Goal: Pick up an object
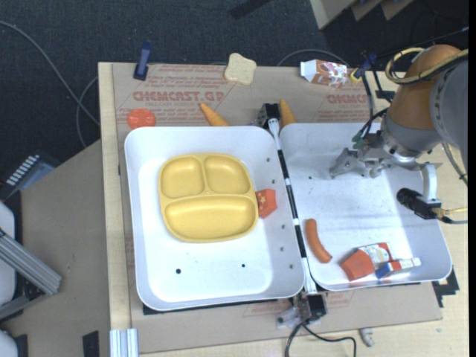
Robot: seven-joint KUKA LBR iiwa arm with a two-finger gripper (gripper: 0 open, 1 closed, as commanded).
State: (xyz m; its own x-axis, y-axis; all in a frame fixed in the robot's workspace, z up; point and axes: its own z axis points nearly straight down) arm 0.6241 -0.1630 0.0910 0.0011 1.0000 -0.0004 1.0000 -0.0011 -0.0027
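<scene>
Dark carpet around bench, with two white bins side by side on a cardboard sheet. Far to left of gripper, in left bin: yellow divided plate, with small red block touching or just beside its near edge; cannot tell which. Well out of reach from present pose, beyond the divider between bins. Nearer, to left of and below gripper, in right bin: orange sausage, lying flat close to bin wall. Slightly right of and below gripper, well apart from it: red-and-white package, lying flat near front rim. Expect these hazards. Descent at present position: closure on bare bin floor, since neither candidate lies under tool. Approach to sausage: probable collision with bin wall or divider because of small clearance; also probable roll-away of a rounded, smooth body under pressure. Approach to package: probable slip or partial pinch on a thin, flat shape; possible fouling of black cable fitting at right of tool. Gripper state: low over upper part of right bin, opening not determinable from this angle; contact with floor likewise not determinable. Treat load as unconfirmed. Further right: grey arm with orange band, reaching in over bin rim.
</scene>
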